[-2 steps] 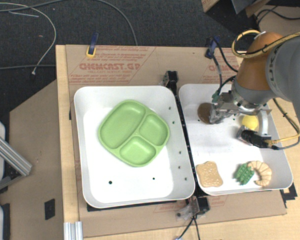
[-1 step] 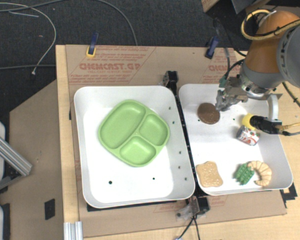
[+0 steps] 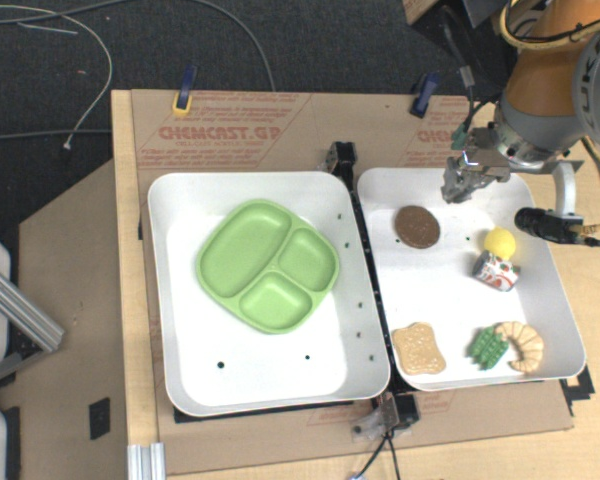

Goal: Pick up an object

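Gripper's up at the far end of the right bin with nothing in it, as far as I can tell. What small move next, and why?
Probably shift the gripper a little toward the brown cookie, then lower. The cookie is the nearest object, lying flat just beside and nearer the camera than the gripper, apart from the lemon and the other items, so there is room around it.

Green divided plate (image 3: 268, 265) in left bin (image 3: 170, 298). Cardboard sheet (image 3: 130, 268) under both bins, blue clamps (image 3: 186, 87) at far edge, cables (image 3: 90, 28) beyond.
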`<act>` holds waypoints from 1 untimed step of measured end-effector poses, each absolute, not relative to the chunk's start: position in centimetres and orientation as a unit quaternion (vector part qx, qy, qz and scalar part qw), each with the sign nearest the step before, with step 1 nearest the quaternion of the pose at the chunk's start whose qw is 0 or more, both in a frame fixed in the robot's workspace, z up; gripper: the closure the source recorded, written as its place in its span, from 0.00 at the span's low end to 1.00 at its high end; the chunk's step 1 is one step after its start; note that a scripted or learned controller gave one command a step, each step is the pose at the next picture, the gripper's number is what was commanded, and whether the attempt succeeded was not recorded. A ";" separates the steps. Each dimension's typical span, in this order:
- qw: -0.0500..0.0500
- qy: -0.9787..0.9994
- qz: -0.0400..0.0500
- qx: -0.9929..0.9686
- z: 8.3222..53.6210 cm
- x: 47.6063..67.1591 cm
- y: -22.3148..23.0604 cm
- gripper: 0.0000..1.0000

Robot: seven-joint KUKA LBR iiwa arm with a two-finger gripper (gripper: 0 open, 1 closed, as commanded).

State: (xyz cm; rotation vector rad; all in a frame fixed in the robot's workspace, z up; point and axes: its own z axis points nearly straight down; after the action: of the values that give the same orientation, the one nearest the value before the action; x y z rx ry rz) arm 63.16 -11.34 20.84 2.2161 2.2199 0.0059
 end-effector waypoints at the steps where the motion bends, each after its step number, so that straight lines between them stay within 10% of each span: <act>1: 0.002 0.707 0.002 0.707 25.1 63.3 -11.3 1.00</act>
State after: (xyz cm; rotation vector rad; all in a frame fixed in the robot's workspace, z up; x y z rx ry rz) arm 63.27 -11.32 25.13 2.2177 2.2198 0.0047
